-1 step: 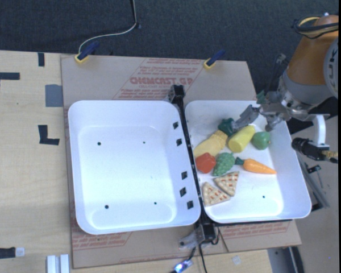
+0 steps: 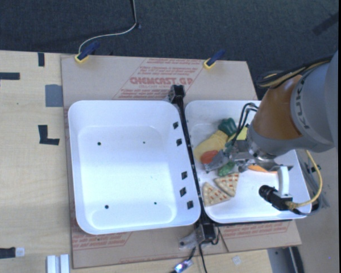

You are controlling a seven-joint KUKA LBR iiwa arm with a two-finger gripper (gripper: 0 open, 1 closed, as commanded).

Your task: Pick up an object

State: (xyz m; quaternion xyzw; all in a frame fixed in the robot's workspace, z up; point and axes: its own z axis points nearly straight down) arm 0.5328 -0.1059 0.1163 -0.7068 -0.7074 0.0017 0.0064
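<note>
Two white bins sit side by side; the left bin (image 2: 125, 164) offers open floor. Gripper (image 2: 227, 162) low among toys (image 2: 219, 189) crowding the right bin (image 2: 247, 212); its opening cannot be told.

In the right bin (image 2: 284, 209) below me lie small toy foods: a yellow piece (image 2: 211, 143) beside a red one (image 2: 209, 157), a green piece (image 2: 227, 124) behind them, and two flat waffle-patterned wedges (image 2: 220, 188) nearer the front wall.
</note>
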